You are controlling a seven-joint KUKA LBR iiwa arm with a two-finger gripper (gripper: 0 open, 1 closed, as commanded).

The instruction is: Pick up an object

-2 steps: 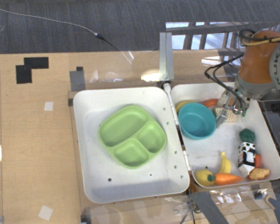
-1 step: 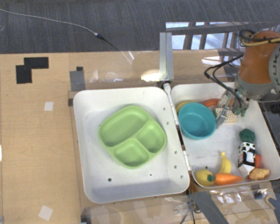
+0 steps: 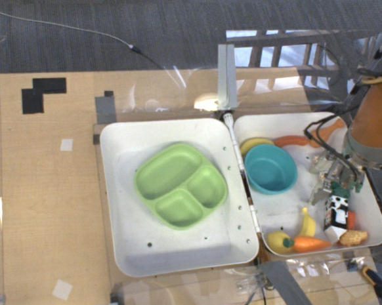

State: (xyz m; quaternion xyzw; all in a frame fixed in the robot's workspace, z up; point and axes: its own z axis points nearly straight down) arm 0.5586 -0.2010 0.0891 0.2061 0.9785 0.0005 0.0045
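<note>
Arm (image 3: 373, 121): reaches in from 3 o'clock, orange band above the wrist, over the right bin.
Claw (image 3: 335, 186): hangs low in the right bin's 3 o'clock part, just above the black-and-white cow-patterned carton; open or closed, cannot tell; nothing seen between the fingers.
Black-and-white cow-patterned carton (image 3: 338, 212): stands at the right bin's 4 o'clock, just beside a small red piece (image 3: 351, 219).
Right bin (image 3: 294, 203): white, shallow, on the counter (image 3: 44, 213).
Teal bowl (image 3: 270, 168): at the bin's 10 o'clock, partly covering a yellow round thing (image 3: 255, 143) at its 12 o'clock.
Banana (image 3: 307, 223): small, at 6 o'clock.
Carrot (image 3: 310, 243): orange, along the 6 o'clock wall, touching a yellow fruit (image 3: 275, 240).
Tan lump (image 3: 354, 238): at 5 o'clock, near the corner.
Left bin (image 3: 130, 252): white, bearing a green divided plate (image 3: 180, 184) at its centre.
</note>
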